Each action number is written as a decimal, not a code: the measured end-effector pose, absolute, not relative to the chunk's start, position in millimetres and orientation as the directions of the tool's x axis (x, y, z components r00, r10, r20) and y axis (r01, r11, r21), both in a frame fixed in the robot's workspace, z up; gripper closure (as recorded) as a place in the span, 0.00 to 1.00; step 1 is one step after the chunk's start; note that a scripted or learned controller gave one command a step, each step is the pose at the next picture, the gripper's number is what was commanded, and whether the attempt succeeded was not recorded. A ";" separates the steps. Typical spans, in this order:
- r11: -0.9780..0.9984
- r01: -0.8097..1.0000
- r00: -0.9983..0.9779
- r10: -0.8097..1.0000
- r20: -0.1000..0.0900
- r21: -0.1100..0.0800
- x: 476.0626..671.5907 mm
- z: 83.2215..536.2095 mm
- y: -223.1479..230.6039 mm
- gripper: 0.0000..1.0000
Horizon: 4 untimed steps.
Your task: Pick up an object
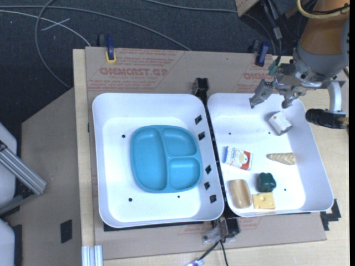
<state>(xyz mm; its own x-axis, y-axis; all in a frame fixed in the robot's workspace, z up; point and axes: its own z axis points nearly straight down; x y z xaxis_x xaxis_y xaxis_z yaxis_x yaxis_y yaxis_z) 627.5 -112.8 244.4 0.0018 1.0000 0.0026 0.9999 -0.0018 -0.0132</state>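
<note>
- Camera view: the hand (274,97) is hanging over the far edge of the right bin (316,148), its two fingers (258,97) spreading wide apart with nothing between them.
- The grey arm (321,35) is reaching in from the upper right, its orange band sitting above the wrist.
- A small white block (279,122) is lying tilted in the right bin, just beside and below the hand, not touching it.
- A red-and-white packet (237,158) is resting near the bin's middle, with a tan wedge (282,158) lying to its right, apart from it.
- Toward the near edge, a tan bread-like piece (239,193), a yellow square (264,201) and a dark green lump (266,181) are sitting close together; the lump is touching the square.
- The left bin (111,148) is holding a blue divided tray (166,158), lying flat at its middle.
- Both bins are sitting side by side on the tabletop (144,65).
</note>
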 end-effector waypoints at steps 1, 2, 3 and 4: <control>0.001 1.000 -0.001 1.000 0.001 -0.001 629.8 251.0 -112.6 0.00; 0.000 1.000 0.000 1.000 0.001 -0.007 637.8 195.2 -116.2 0.00; 0.000 1.000 0.000 1.000 0.002 -0.009 629.7 136.7 -109.4 0.00; 0.000 1.000 0.000 1.000 0.002 -0.008 628.5 83.5 -108.5 0.00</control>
